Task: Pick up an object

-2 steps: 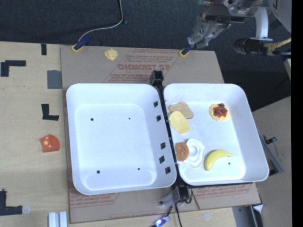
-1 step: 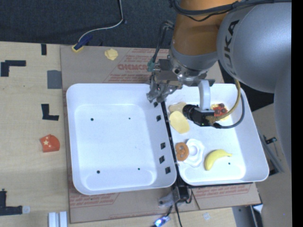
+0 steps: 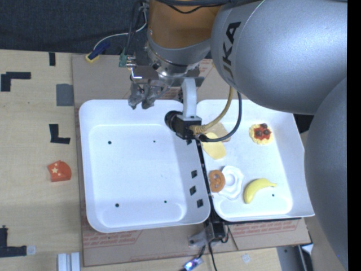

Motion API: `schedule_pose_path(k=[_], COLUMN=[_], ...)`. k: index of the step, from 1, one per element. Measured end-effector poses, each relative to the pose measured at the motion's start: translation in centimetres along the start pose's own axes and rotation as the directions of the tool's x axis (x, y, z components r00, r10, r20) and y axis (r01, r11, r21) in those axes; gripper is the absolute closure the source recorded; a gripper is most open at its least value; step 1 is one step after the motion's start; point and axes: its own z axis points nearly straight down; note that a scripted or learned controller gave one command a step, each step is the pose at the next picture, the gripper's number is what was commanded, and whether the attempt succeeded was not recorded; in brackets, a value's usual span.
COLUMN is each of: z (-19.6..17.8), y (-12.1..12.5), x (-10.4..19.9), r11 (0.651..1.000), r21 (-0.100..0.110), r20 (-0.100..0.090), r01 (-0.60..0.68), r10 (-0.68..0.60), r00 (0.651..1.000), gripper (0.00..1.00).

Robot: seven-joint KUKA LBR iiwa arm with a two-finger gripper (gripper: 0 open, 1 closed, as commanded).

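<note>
Places the gripper (image 3: 144, 99) above the far rim of the left bin (image 3: 96, 151), clamped on nothing that shows; cannot tell whether apart or together at this slant.

Puts every candidate off to the gripper's arm-ward side and nearer the camera, in the right bin (image 3: 293, 134); none beneath the gripper. Finds a banana (image 3: 258, 189) farthest off, lying alone on the bin floor; a small brown ring-shaped toy (image 3: 216, 179) touching a white piece (image 3: 232, 184) just beside the divider; a flat yellow slab (image 3: 215, 147) nearest the gripper, partly under the black wrist attachment (image 3: 179, 123); a little tart with red topping (image 3: 260, 133) well apart toward the bin's outer wall. Leaves a red object (image 3: 59, 171) out on the bench, on the gripper's other side, beyond the left bin.

Judges all of these to be light toy food, likely hard plastic, stiff and somewhat slippery, not fragile. Favours the banana: free on all sides, thick enough to pinch; calls for a grip across its narrow middle, square to the curve, since a hold near either tip would likely let it swivel or squirt out. Rates the flat slab poorly: too low to get under. Expects the ring and white piece to crowd each other.
</note>
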Motion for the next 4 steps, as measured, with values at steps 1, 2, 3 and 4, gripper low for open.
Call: schedule_pose_path(k=[1,2,3,4], z=[-17.7,-12.9,-17.0,-16.8], y=[-2.7,-8.8,-8.6,-8.8], x=[2.6,2.5,-9.4,-14.6], r11=[1.000,1.000,1.000,1.000], r21=[-0.014,0.009,-0.003,0.003], r20=[-0.004,0.007,0.006,0.007], r01=[-0.008,-0.011,-0.026,-0.019], r10=[0.008,0.011,0.026,0.019], r00=[1.000,1.000,1.000,1.000], gripper=[1.00,1.00,1.00,1.00])
